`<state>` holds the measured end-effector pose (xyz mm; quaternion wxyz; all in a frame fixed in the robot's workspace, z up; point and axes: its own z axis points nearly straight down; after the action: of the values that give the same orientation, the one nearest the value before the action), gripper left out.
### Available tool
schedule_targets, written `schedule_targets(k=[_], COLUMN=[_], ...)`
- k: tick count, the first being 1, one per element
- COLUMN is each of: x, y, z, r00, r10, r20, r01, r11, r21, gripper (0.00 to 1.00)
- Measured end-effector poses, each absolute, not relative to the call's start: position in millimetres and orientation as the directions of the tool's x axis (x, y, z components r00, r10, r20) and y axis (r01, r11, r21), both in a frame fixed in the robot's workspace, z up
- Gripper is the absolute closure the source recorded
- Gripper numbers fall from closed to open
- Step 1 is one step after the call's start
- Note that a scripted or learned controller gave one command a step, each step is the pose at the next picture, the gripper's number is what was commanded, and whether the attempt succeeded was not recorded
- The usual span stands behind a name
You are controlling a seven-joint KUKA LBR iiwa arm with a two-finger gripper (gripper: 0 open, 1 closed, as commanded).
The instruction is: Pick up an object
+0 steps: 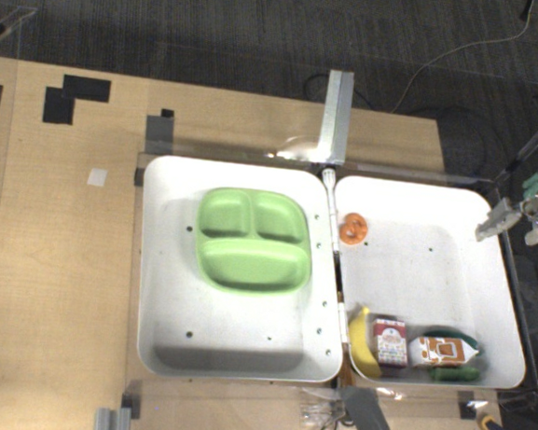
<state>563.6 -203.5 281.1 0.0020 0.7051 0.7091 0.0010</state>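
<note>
**Two bins, six items, gripper at right edge**

Two white bins sit side by side at frame centre. The left bin (161,331) holds one green divided tray (253,239), three compartments, lying flat. The right bin (433,271) holds one orange round item (353,228) at its upper left corner, apart from the rest. Along its lower wall, touching in a row: one banana (361,344), two small cartons (389,342) (443,349), one dark green item (454,373). Gripper (498,220) at right rim; finger state cannot be told.
</note>
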Motion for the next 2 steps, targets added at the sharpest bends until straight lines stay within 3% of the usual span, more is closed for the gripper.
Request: schedule_targets(k=[1, 2], x=[576.0, 575.7], y=[-205, -177], z=[315, 238], r00=[0.171, 0.354], r10=[0.985, 0.935], r20=[-0.001, 0.001], r01=[0.985, 0.935], r11=[-0.171, -0.354], r21=[0.005, 0.003], gripper=[0.0, 0.0])
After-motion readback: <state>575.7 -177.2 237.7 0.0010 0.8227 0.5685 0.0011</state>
